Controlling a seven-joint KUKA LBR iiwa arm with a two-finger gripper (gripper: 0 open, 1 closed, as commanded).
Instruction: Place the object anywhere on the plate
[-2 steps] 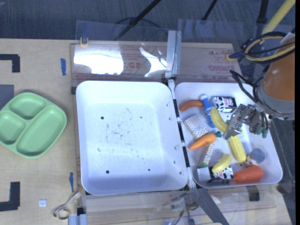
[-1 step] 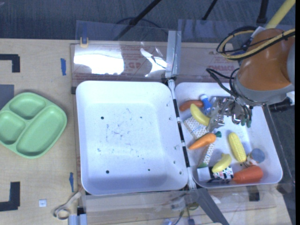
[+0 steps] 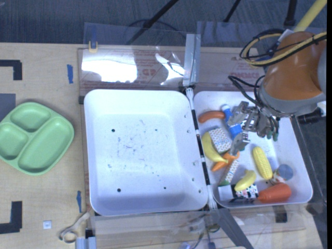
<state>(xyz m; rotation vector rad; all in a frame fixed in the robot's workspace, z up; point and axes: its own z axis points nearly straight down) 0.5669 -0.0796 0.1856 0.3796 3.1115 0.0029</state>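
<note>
A green plate with three compartments lies on the bench at the far left, outside both bins. My gripper hangs low over the upper middle of the right bin, amid a pile of toy foods. Right under and beside it are a small blue piece, a patterned white packet and a yellow banana. An orange sausage lies just to its left. The gripper's body hides what is directly beneath it.
The right bin also holds a yellow corn cob, an orange carrot, a yellow piece and a grey-blue ball. The left bin lies between the gripper and the plate. Clear panels stand behind the bins.
</note>
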